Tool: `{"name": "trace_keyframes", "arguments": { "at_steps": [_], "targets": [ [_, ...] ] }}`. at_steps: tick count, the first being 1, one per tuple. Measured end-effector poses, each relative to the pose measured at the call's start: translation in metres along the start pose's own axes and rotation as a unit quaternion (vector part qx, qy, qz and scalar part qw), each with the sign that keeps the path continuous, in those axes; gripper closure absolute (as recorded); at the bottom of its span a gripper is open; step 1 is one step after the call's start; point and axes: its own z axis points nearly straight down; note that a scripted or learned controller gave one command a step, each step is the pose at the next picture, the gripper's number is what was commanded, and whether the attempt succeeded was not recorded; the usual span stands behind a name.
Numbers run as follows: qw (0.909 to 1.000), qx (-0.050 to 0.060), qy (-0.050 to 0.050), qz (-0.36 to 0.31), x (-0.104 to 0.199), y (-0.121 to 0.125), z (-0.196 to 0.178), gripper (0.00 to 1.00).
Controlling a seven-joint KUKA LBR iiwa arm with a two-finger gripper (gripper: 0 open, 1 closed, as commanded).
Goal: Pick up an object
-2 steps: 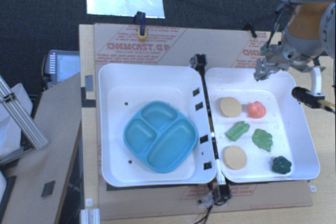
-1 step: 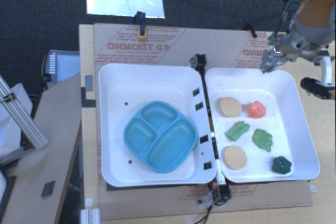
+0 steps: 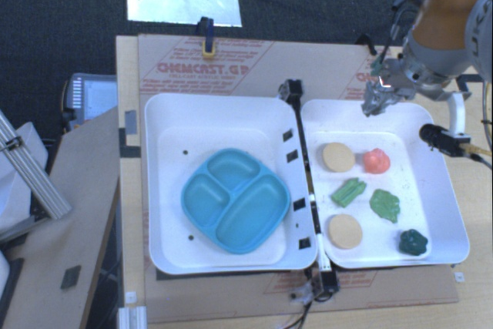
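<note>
Six small objects lie in the right bin [image 3: 439, 189], and none is in the robot's grasp. The jaws [image 3: 377, 102] hang at the bin's 11 o'clock corner, above its far rim, with nothing between them; whether they are released or clenched I cannot tell from this slant.

Taking the bin as a clock face, a tan disc [image 3: 338, 157] sits toward 10 o'clock with a pink piece [image 3: 377, 161] just beside it toward 12. A light green strip [image 3: 349, 191] lies near the centre, a leafy green piece [image 3: 385, 205] toward 4 o'clock, a second tan disc [image 3: 345, 230] at 7 o'clock, and a dark green lump [image 3: 414, 242] at 5 o'clock. The left bin [image 3: 169, 135] carries a blue divided plate [image 3: 235, 200].

By my judgement this is the approach step: the arm is over the bin's edge and has not settled on a target. The nearest candidates are the upper tan disc and the pink piece, toward 6 o'clock from the jaws. The next move calls for shifting inward over one, then descending straight. The flat discs look hard to pinch; the rounder pink piece seems easier.
</note>
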Motion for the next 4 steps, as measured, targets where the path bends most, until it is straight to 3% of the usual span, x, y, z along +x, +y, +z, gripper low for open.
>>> {"name": "trace_keyframes", "arguments": {
  "at_steps": [4],
  "targets": [
    [1.0, 0.0, 0.0, 0.0, 0.189, -0.036, 0.013, 1.0]
  ]
}}
